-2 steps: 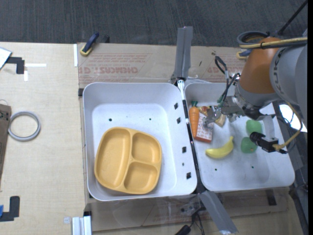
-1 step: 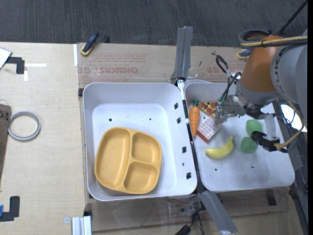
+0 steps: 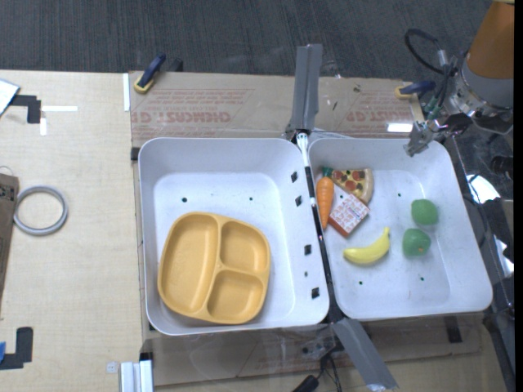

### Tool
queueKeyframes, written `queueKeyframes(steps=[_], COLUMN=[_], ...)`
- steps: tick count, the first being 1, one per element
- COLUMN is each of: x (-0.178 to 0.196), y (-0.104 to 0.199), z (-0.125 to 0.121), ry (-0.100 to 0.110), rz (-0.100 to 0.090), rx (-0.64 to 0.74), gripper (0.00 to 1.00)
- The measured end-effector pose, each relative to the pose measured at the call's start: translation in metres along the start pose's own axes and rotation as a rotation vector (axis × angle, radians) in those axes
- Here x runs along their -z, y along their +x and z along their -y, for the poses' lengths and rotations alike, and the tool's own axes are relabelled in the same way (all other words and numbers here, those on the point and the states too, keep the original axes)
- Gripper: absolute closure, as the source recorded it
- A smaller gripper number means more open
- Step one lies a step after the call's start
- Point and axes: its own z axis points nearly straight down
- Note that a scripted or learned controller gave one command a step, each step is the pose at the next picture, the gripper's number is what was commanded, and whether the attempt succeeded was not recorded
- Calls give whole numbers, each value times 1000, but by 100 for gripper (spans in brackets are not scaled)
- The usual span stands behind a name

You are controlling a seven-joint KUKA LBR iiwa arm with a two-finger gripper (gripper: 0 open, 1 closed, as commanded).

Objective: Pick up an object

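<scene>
Overhead, my pincer (image 3: 421,140) hangs at the right bin's (image 3: 458,296) far rim, fingers unreadable — spread or pressed, I cannot tell. Nothing is lifted yet: banana (image 3: 367,249), carrot (image 3: 324,199) and two green fruits (image 3: 423,212) lie inside.

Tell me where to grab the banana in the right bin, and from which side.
Grip the banana across its thick middle, coming straight down. It lies flat, curved, with bare floor on both long sides; the red carton sits apart above it, so fingers likely fit.
</scene>
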Motion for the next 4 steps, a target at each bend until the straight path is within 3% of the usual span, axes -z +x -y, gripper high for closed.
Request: queueKeyframes(steps=[1, 2, 3, 4], x=[154, -4, 89, -6], y=[-28, -22, -31, -4], z=[-12, -12, -11, -17], ry=[2, 5, 4, 6], rz=[0, -1, 0, -1], rx=[-361, -501, -774, -801], gripper=[100, 100, 100, 100])
